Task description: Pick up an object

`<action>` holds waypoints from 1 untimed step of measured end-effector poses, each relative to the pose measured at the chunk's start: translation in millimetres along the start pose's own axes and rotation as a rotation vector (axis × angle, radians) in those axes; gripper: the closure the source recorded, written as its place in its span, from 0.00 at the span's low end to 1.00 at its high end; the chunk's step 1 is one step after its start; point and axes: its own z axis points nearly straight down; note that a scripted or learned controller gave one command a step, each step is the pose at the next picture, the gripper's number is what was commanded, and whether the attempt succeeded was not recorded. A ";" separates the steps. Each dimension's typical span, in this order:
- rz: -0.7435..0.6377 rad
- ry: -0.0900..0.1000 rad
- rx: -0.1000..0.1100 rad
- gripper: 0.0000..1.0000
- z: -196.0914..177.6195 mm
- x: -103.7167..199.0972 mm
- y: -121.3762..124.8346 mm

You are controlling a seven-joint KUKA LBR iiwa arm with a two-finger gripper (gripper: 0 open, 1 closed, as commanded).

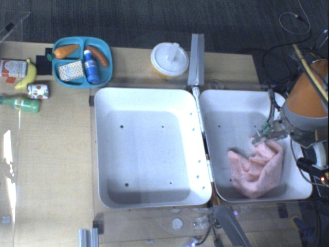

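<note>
A crumpled pink cloth [257, 169] lies in the right white bin [231, 112], towards its front right. The gripper [264, 134] hangs from the grey arm with the orange band [308, 94] and sits right at the cloth's raised upper right corner, touching or just above it. That corner bunches up towards the gripper. The contact itself is too small to make out.
The left white bin [149, 143] stands beside the right one, with a metal divider post [195, 60] behind the gap. At the back left are a blue tray of toy food [82, 62], a white lidded cup [169, 59], a banana, a can and a green bottle. Cables run at the right.
</note>
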 end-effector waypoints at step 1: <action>-0.220 -0.010 -0.012 0.00 17.1 -19.7 -37.5</action>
